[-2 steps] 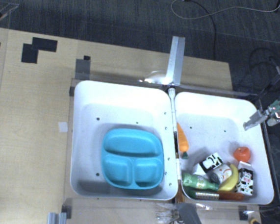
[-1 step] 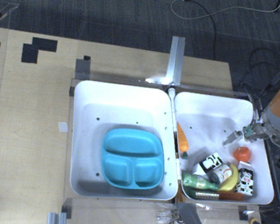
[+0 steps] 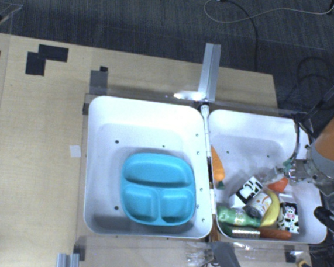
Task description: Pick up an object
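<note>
A: Camera view, quick pass. Objects first?

B: The right bin has a clutter pile at its near side. Yellow banana, curved, lying over a small can. Green bottle on its side along the near wall. Black-and-white carton just left of the can, another black-and-white patterned box right of the banana. An orange carrot-like piece is against the divider wall, and something red-orange lies under the banana's lower end, near the front rim.

A: Left bin?

B: The left bin holds a blue divided tray, three compartments, flat on the floor.

A: Surface and room?

B: Light wooden bench with black tape marks at the far left. Dark carpet behind, a thin cable looping on it. A metal post stands at the far end where the bins meet.

A: Arm and gripper?

B: The arm comes in from the right, orange band visible, over the right bin's right side. The gripper sits low over the bin, just above the pile's far-right edge. A small orange-red piece lies right beside it. Can't tell how the fingers are set, too small and cluttered. Nothing visibly between them.

A: Pile relative to gripper?

B: Banana and can are just nearer the camera than the gripper, close by. The bottle is further toward the front-left. The carrot-like piece is well to its left.
</note>
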